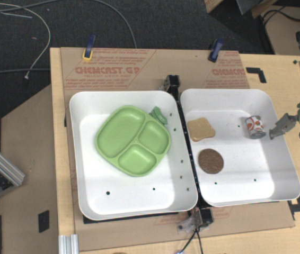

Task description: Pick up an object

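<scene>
While jaws [290,125] hover at right bin rim [277,112], state unclear, small can [254,126] lies just beside.

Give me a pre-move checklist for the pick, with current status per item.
1. Targets in view: ok. Can, tan slice and brown disc lie in the right bin.
2. Targets apart from each other: ok, bare floor shows between all three.
3. Nearest target: ok, the can lies close to the gripper, at the bin's right wall.
4. Gripper carrying nothing: ok, nothing seen between its fingers.
5. Finger opening: cannot tell, too small.
6. Left bin: ok, green tray lies flat, a small green piece at its edge.
</scene>
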